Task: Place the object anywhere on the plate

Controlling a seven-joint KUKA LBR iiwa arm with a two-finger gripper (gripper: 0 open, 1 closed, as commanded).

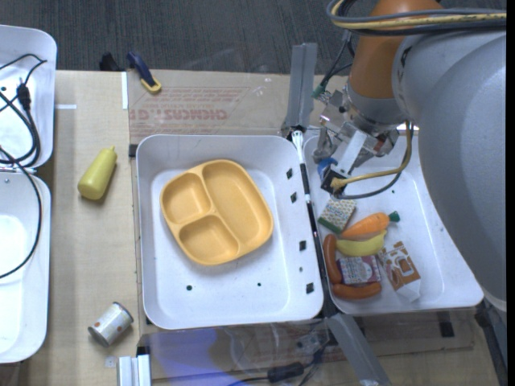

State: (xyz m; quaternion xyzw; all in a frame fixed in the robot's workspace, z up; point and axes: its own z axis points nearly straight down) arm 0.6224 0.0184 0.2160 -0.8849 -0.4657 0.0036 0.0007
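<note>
A yellow three-section plate (216,211) lies in the left bin (161,296). My gripper (327,153) hangs over the far left corner of the right bin (438,240), just past the wall between the bins. A small blue thing (324,168) shows right below it. Toy food sits in the right bin, nearer the front: a speckled sponge-like square (337,213), a carrot (367,224), a banana (359,246), a red sausage (331,260), a printed packet (359,270) and a small carton (401,270).
On the bench left of the bins lie a yellow bottle (97,174), a small can (110,322) and a blue-and-yellow tool (143,72). White trays with black cables (20,119) stand at the far left. The arm's grey body (467,135) covers the right bin's far right.
</note>
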